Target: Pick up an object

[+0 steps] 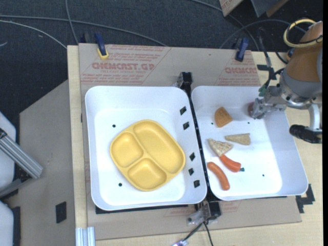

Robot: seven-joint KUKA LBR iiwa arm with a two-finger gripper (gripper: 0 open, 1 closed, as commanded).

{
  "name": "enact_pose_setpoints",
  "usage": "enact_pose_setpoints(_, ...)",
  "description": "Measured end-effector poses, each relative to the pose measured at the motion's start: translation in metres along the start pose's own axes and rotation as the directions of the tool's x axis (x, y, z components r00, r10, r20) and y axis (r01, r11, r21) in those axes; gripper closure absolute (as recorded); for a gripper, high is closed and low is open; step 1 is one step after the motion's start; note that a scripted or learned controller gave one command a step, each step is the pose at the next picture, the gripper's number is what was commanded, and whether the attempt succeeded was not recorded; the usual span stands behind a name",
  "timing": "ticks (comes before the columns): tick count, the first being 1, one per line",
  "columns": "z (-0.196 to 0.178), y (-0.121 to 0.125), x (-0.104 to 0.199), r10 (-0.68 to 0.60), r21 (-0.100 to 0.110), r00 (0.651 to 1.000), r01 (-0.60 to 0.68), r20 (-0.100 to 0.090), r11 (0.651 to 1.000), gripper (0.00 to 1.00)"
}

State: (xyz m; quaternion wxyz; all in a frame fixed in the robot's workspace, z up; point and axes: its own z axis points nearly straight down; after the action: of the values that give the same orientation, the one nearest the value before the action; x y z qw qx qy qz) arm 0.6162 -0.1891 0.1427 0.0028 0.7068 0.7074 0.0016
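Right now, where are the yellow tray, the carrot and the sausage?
Yellow tray [147, 154]: camera view, on its central ridge.
Carrot [230, 163]: camera view, mid-body.
Sausage [219, 176]: camera view, mid-length.

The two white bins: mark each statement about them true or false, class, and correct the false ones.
1. The yellow divided plate lies in the left bin. True.
2. The plate holds a sausage. False: the sausage lies in the right bin.
3. The tool is over the right bin's upper part. True.
4. The two tortilla chip pieces lie in the left bin. False: they lie in the right bin, with the other piece beside the first.
5. The small chili-like red piece lies next to the sausage. True.
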Motion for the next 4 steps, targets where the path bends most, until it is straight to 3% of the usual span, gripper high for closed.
enact_pose_setpoints(2,-0.090,0.001,0.002,-0.001,0.000,1.000,0.001,0.000,1.000,1.00)
enact_pose_setpoints(4,-0.086,-0.012,0.107,-0.005,0.010,1.000,0.005,-0.005,1.000,1.00)
